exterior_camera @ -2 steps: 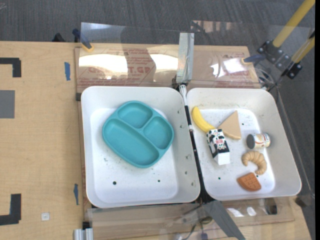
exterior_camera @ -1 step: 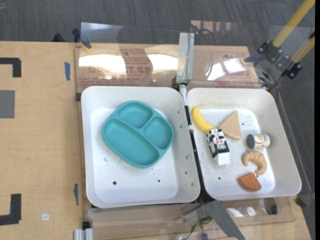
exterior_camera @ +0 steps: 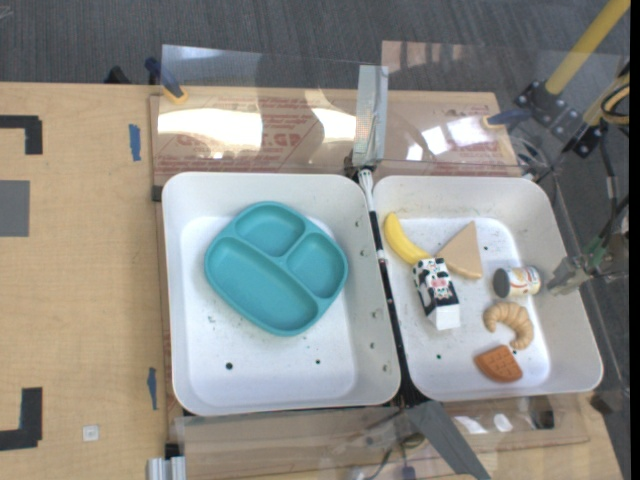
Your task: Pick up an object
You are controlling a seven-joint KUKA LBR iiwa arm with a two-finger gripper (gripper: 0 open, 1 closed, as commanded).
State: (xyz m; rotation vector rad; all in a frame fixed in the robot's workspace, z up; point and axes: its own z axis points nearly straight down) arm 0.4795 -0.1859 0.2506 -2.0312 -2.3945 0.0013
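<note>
Now claw (exterior_camera: 573, 271) at right bin (exterior_camera: 556, 211) rim, near can (exterior_camera: 517, 282).

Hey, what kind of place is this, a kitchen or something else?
Probably a robotics lab bench, not a kitchen: two white bins side by side, toy food like a banana and croissant, and blue tape marks on the board.

Gripper (exterior_camera: 568, 274) at far right, low, tip apparently pointing left; dim, partly cropped.

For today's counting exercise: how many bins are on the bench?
2. The left bin holds a teal plate; the right bin holds small food items. Neither hides another.
</note>
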